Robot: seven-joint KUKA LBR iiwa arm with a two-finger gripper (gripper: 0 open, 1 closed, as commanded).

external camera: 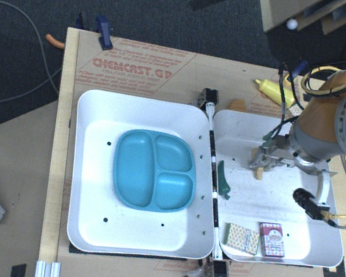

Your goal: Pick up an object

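Several small things lie in the right bin, and any of them could serve as the object to pick up. A maroon card box and a pale patterned packet sit side by side near the front wall, almost touching. A dark green strip rests against the divider between the bins. A small tan piece lies just below the gripper, which hangs low over the back half of the right bin.

Whether the gripper is released or clenched I cannot tell, and no object shows clearly within it.

The left bin holds a blue divided plate, wide and shallow, probably hard plastic and slippery; its rim would be the only place to pinch, so it looks like a poor choice.

The card box seems the better target: light, stiff enough to take a squeeze, with flat parallel sides. Taking it across its narrow width looks wise, though the neighbouring packet crowds one side and the bin wall is close. The tan piece is nearest, but it is tiny and may slip or roll.
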